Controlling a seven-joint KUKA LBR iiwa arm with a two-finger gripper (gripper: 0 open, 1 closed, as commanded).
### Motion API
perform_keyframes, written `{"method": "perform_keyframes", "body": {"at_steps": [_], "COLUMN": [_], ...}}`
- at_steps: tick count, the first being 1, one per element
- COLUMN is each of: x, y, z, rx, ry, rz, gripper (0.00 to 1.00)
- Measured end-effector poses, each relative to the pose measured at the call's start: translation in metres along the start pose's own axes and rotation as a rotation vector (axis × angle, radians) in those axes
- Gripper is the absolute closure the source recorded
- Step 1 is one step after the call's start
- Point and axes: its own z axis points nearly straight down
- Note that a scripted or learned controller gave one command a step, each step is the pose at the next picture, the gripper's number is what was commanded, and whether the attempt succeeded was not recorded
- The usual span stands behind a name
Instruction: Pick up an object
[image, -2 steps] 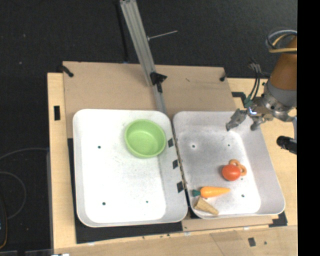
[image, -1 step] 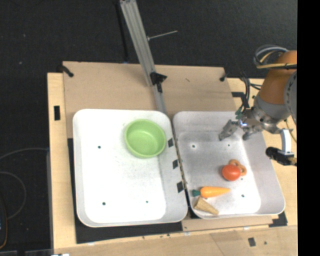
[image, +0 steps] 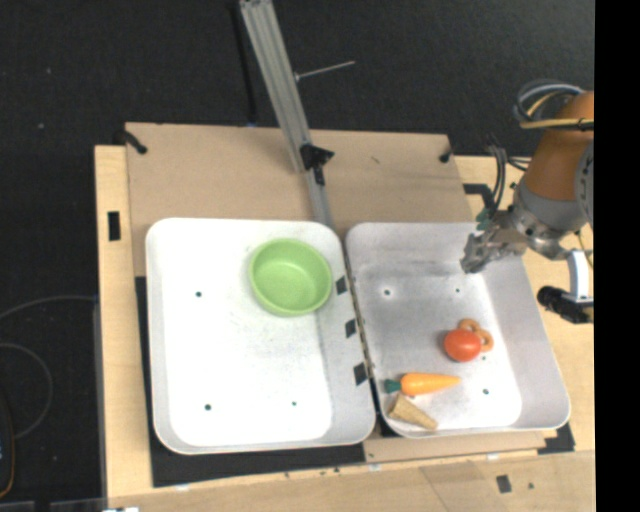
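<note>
Camera view puts my two-finger gripper (image: 478, 256) over the far right edge of the right-hand shallow white bin (image: 420, 270), and I cannot tell how it is set. Nearest to it is the small round red tomato-like toy (image: 462, 343), near the bin's right edge and toward its near side, well apart from the gripper. Closer to the near edge lie the orange plastic carrot (image: 430, 382), long axis left-right, and a tan wedge-shaped block (image: 413, 413). A green plastic bowl (image: 290, 277) sits in the left-hand white bin (image: 200, 400).

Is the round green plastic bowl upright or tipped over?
Upright: the round green plastic bowl sits in the left white bin, its open mouth facing up.
</note>
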Motion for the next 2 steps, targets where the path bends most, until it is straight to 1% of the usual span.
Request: {"method": "perform_keyframes", "body": {"at_steps": [1, 2], "x": [-0.002, 0.001], "y": [0.011, 0.011], "z": [-0.05, -0.093], "rx": [-0.002, 0.003], "ry": [0.003, 0.004], "rz": [-0.001, -0.002], "gripper": [1.0, 1.0]}}
